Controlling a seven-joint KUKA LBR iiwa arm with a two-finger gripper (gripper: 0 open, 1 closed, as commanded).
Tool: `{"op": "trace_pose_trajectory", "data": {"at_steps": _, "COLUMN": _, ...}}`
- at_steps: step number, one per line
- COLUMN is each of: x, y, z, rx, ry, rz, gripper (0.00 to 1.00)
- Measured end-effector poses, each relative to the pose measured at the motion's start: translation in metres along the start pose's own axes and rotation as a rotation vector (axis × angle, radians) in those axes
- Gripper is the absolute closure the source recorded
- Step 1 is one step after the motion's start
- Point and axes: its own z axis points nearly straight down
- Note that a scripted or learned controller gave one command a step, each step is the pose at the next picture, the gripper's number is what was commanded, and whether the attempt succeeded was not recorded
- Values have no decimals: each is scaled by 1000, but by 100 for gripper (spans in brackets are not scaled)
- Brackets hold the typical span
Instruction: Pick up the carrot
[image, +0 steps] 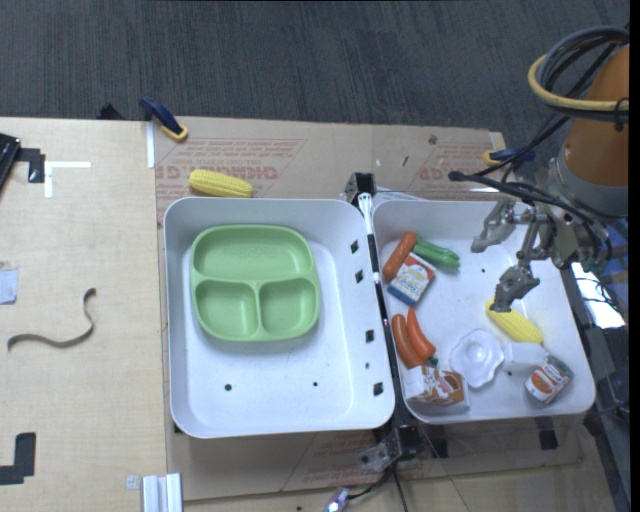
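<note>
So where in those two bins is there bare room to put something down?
Left bin: bare floor in front of and to the right of the green divided plate. Right bin: crowded, apart from a small patch between the green toy and the corn cob.

Open floor lies mid-right bin (470, 215) above the corn cob (515, 324); the carrot (398, 256) sits hemmed by a green pepper (436, 253), small carton (410, 282) and the bin's left wall
</note>
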Motion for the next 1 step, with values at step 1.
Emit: {"op": "trace_pose_trajectory", "data": {"at_steps": 1, "x": -10, "y": 22, "z": 95, "rx": 0, "ry": 1, "rz": -80, "gripper": 0}}
